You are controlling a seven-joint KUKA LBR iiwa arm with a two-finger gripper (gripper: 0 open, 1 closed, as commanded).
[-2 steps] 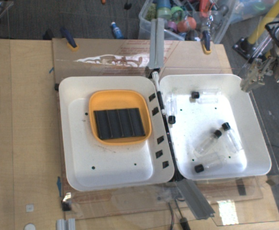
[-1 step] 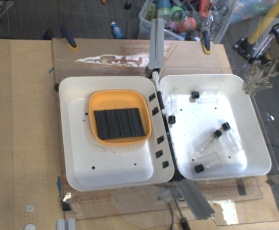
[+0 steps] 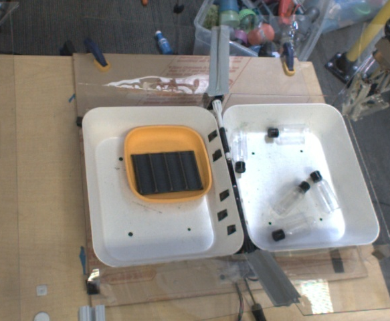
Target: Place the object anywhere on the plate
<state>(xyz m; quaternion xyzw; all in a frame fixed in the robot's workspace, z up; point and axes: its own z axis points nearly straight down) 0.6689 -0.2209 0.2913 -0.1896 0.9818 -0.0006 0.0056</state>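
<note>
Pincer first: you can't tell from this view whether it's released, clenched or carrying anything; don't count on a grasp.

Working outward from the arm's side: right bin (image 3: 352, 154) has several clear vials with black caps lying on its floor; one near the back (image 3: 287, 135), one against the centre divider (image 3: 237, 154), two crossed over each other mid-bin (image 3: 308, 191), one near the front (image 3: 289, 230); all are lying down, none upright.

Left bin (image 3: 101, 199) holds the orange plate (image 3: 136, 141); it sits flat, toward the back of the bin, well inside the walls.

Task thing, my read: the black ribbed slab (image 3: 166, 172); it's on the plate, lying flat, fully inside the rim, slightly toward the front edge; nothing else is touching it.

Progress, as a judgement: if that slab is your object, the placing looks done; it rests on the plate with nothing gripping it; all that's left is to confirm the arm is clear. If the object is meant to be one of the vials, nothing has been placed yet; pick, carry over the divider and drop are all still to do. I lean to the first.

How it looks: matte black, rectangular, low profile, four or five parallel ridges running front to back; looks rigid; covers most of the plate's flat floor; a little skewed against the plate's edges, not tilted.
</note>
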